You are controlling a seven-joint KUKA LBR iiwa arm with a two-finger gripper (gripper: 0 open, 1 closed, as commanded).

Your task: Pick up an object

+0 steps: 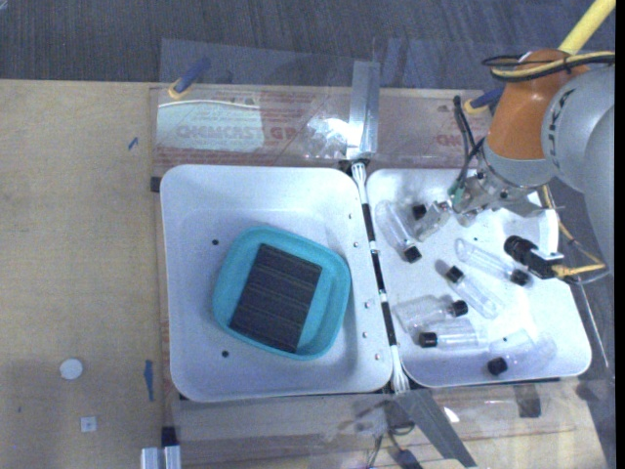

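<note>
The right bin (576, 345) holds several clear plastic tubes with black caps. One tube (395, 228) lies near the bin's left wall, another (480, 264) in the middle, and a third (428, 311) lower down. More tubes (457, 338) lie along the front. My gripper (455, 205) reaches down from the orange-banded wrist into the bin's far part. It hovers by a short capped tube (426, 219). I see nothing clearly held between its fingers.
The left bin (195, 350) carries a teal tray (332, 311) with a dark ribbed block (277, 297) in it. A metal divider (364, 115) and a clear plastic bag (210, 125) lie behind the bins. Bare bench stretches to the left.
</note>
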